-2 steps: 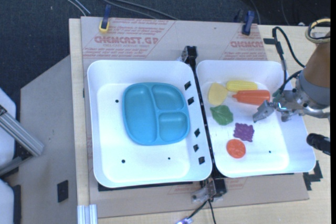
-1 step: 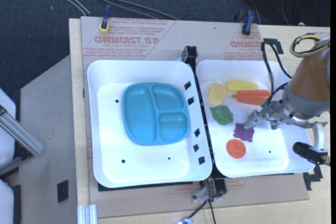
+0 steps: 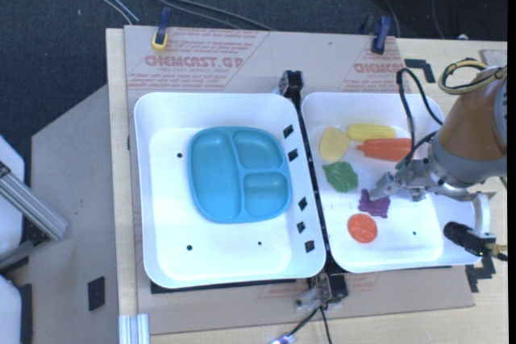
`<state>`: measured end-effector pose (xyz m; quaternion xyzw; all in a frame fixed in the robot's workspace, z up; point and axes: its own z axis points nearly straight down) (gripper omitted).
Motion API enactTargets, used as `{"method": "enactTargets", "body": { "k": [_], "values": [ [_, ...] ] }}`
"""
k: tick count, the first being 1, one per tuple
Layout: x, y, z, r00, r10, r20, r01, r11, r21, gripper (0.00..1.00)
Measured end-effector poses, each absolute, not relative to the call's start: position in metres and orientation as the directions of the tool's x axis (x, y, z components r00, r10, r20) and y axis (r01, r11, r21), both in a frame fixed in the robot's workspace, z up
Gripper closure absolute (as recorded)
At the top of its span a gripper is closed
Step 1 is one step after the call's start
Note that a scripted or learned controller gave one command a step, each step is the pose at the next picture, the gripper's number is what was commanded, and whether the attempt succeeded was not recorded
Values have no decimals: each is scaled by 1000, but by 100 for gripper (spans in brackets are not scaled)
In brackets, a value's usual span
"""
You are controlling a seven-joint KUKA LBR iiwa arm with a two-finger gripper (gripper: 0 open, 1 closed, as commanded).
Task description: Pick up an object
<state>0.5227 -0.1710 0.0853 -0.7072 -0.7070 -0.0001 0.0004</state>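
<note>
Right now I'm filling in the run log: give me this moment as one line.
phase: reaching | gripper: over right bin, at purple toy | grasp: unconfirmed | left bin: blue tray

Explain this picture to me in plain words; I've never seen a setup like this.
One camera looks down at a slant on a bench holding two shallow white bins. The left white bin holds a blue plastic divided tray. The right white bin holds toy food: a yellow corn cob, an orange carrot, a yellow lump, a green leafy piece, a purple piece and a red-orange round piece. The grey-and-orange robot arm reaches in from the right; its gripper hovers by the purple piece.
</note>
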Motion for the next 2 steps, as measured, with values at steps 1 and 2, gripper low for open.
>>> {"method": "enactTargets", "body": {
  "k": [1,2],
  "values": [
    [524,-170,98,0,1000,2,1000,0,4,100],
    [516,-168,148,-1,1000,-1,1000,1,4,100]
  ]
}}
